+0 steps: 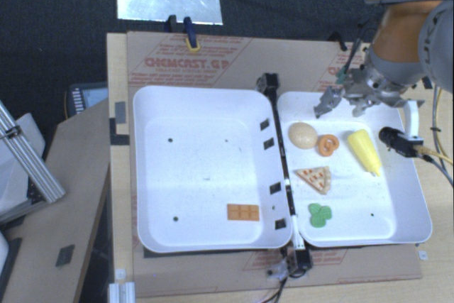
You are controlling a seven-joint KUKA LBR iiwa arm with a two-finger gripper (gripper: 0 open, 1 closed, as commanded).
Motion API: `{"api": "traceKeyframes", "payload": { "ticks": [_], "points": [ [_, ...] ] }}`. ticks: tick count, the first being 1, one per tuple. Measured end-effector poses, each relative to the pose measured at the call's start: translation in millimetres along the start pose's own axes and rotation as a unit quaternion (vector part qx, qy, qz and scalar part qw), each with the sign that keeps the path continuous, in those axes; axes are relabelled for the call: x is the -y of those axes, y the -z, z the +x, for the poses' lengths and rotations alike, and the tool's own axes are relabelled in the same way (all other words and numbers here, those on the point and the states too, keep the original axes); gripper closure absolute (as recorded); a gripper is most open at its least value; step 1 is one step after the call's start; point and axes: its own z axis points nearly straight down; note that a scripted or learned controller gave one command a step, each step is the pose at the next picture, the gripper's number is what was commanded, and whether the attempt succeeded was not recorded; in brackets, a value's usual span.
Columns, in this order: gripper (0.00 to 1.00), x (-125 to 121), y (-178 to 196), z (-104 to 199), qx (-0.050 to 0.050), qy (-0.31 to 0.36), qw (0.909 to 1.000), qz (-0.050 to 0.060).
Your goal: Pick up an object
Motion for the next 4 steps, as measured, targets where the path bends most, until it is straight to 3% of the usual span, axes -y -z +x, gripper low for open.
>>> {"api": "traceKeyframes", "payload": {
  "ticks": [1, 2, 3, 4],
  "points": [
    [0.00, 89, 27, 26, -0.001, -0.001, 1.0000, 0.001],
    [0.00, 147, 20, 49, -0.001, -0.001, 1.0000, 0.002],
    [1.00, 143, 32, 48, 0.000, 0.000, 1.0000, -0.001],
    [1.00, 72, 105, 91, 0.000, 0.004, 1.0000, -0.006]
  ]
}}
